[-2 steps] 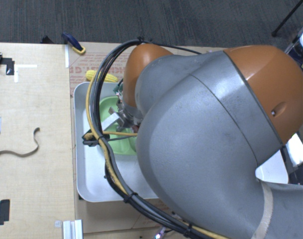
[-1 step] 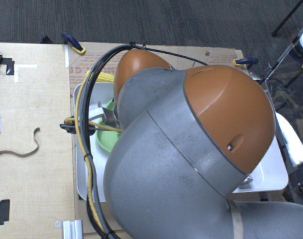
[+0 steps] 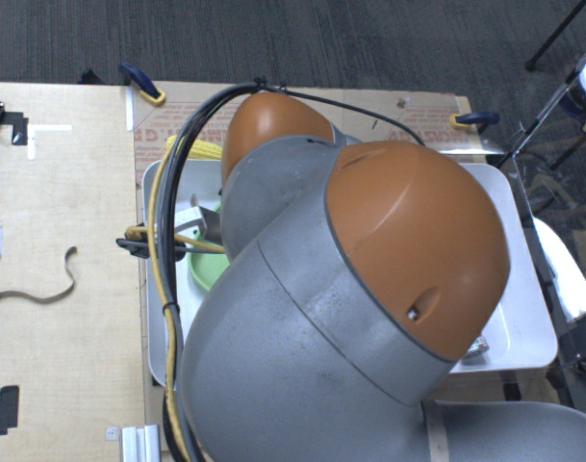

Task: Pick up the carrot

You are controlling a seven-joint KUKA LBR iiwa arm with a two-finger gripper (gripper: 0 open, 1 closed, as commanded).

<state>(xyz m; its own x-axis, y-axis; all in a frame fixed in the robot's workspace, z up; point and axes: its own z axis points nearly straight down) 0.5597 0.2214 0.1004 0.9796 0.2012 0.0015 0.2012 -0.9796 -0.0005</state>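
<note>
My grey arm (image 3: 312, 354) with its orange bands (image 3: 418, 239) reaches across both bins and hides most of what lies in them. Its wrist hangs over the left bin (image 3: 152, 287). A small pale metal part of the gripper (image 3: 196, 222) peeks out at the wrist's left side, above the bin floor. Just below it, part of a light green object (image 3: 206, 269) lies in the left bin. A yellow object (image 3: 204, 148) shows at that bin's far edge, behind the cables.
Black and yellow cables (image 3: 162, 258) loop from the wrist down the left bin's left side. The right bin's rim (image 3: 528, 287) shows at the right. Blue clamps (image 3: 143, 83) (image 3: 475, 119) sit at the bench's back. A dark curled strip (image 3: 42, 292) lies on the wood.
</note>
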